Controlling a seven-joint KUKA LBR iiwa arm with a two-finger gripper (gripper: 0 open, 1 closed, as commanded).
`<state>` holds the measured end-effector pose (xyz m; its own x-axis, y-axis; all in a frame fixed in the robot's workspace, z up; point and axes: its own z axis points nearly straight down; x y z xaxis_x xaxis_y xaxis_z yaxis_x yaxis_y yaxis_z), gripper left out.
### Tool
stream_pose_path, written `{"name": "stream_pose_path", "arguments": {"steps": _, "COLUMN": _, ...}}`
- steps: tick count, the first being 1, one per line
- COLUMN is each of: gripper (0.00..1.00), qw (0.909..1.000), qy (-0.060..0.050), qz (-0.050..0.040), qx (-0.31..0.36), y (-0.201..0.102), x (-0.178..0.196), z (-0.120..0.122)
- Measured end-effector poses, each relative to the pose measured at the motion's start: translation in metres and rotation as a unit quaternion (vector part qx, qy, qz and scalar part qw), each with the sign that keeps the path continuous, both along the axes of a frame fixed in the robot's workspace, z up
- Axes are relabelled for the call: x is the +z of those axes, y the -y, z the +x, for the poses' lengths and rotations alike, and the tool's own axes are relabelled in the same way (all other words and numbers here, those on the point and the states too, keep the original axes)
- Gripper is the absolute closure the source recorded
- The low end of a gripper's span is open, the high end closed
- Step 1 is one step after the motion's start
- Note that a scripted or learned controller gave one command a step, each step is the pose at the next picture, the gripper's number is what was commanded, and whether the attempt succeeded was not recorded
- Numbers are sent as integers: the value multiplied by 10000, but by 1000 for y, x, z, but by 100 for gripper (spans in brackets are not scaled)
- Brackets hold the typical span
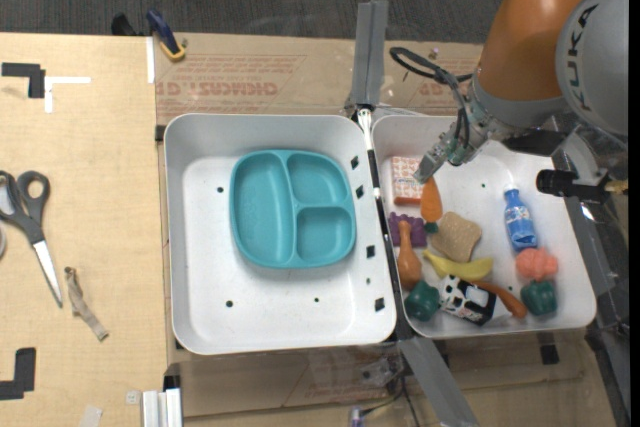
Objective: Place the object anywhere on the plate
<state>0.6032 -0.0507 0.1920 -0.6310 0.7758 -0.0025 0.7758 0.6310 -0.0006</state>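
One orange carrot-like object [431,202] stands just below the jaws [432,165] in the right bin [560,320], long axis roughly vertical in view, while their opening cannot be told and the teal plate [294,208] lies well left.

Two white bins: left bin [190,215], right bin [570,310]. One teal plate [294,208], three compartments, lay in the left one. Right bin held one blue bottle [518,220], one banana [462,266], one slice of bread [458,235], two carrots [431,201] [503,299], one pink box [405,178], and a few small toys too jumbled to count. On the bench: one pair of scissors [32,220], one clamp [165,34].
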Motion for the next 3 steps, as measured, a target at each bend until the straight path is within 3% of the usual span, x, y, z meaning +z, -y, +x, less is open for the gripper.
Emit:
{"name": "stream_pose_path", "arguments": {"steps": 1, "gripper": 100, "qw": 9753, "qy": 8, "qz": 4, "qx": 2207, "y": -50, "x": 2, "z": 30}}
{"name": "stream_pose_path", "arguments": {"steps": 2, "gripper": 100, "qw": 9008, "qy": 0, "qz": 7, "qx": 4343, "y": -61, "x": 5, "z": -40}}
{"name": "stream_pose_path", "arguments": {"steps": 3, "gripper": 100, "qw": 9302, "qy": 5, "qz": 1, "qx": 3671, "y": -10, "x": 95, "z": -108}}
